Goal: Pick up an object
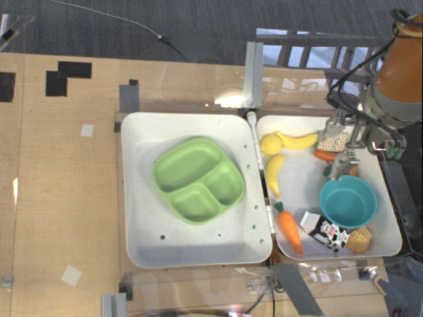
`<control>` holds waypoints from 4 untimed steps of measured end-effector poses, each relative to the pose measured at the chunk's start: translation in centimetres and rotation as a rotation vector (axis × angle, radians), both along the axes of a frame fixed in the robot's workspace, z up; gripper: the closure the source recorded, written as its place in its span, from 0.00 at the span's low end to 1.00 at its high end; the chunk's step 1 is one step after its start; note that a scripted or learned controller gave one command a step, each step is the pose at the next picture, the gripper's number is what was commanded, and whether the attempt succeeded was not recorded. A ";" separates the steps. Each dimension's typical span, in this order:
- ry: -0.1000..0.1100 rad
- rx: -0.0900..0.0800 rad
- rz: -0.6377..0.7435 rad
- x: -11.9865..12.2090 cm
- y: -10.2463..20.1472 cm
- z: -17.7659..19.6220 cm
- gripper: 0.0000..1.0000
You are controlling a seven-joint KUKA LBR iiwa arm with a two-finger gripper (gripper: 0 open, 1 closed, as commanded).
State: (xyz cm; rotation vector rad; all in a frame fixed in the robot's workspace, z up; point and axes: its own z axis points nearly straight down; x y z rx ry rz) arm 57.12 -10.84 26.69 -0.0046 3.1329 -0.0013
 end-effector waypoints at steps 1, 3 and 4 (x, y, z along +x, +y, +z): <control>0.006 0.001 -0.037 -2.9 -2.5 -8.6 0.00; -0.030 -0.003 -0.098 -5.2 -1.1 -16.2 1.00; -0.004 -0.006 0.156 -3.8 -10.0 -7.0 1.00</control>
